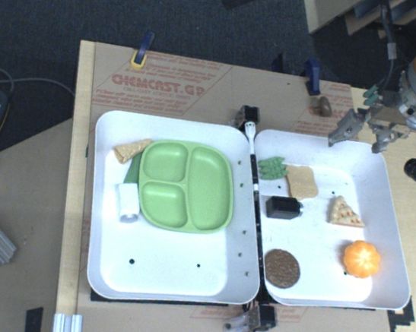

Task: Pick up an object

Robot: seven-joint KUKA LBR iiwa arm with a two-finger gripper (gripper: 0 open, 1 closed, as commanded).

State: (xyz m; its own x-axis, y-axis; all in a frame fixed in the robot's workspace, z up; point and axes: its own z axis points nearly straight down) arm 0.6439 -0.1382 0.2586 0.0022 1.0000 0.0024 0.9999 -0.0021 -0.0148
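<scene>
Pincer [360, 135] spread wide, nothing held, hanging over far rim of right bin [391, 225].

Candidates all loose inside right bin: orange [361, 260] near right wall, pizza-like wedge [346, 213] just beyond it, dark round cookie [282, 268] at near-left, black block [283, 207], tan slice [302, 182] and green leaf [272, 167] along left wall. Well apart, likely so each allows a clean grab. Green divided plate [187, 186] parked in neighbouring bin, out of reach path.
</scene>
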